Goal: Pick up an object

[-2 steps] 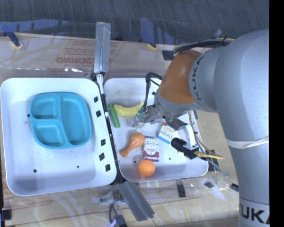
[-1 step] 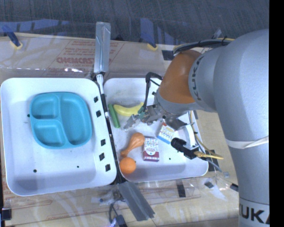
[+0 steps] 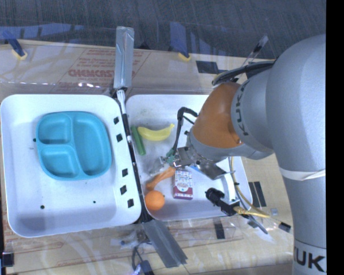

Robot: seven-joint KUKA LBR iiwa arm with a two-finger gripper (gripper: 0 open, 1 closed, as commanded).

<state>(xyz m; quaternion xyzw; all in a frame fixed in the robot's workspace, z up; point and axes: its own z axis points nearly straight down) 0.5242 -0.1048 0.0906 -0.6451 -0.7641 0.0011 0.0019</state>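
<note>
My gripper (image 3: 178, 159) hangs low in the right bin (image 3: 160, 105); jaw state cannot be determined. The carton (image 3: 183, 184), flat and printed, lies just below it, long axis running away from me. A slim carrot (image 3: 159, 178) touches its left side; a round orange (image 3: 154, 200) sits nearer the corner. A smooth curved banana (image 3: 155, 133) lies above.

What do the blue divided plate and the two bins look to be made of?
Blue divided plate: likely moulded plastic, one even colour, a soft sheen, rounded compartment ridges. Left bin and right bin: probably thin formed plastic, smooth white with rounded corners and rims; the exact material can't be told.
</note>
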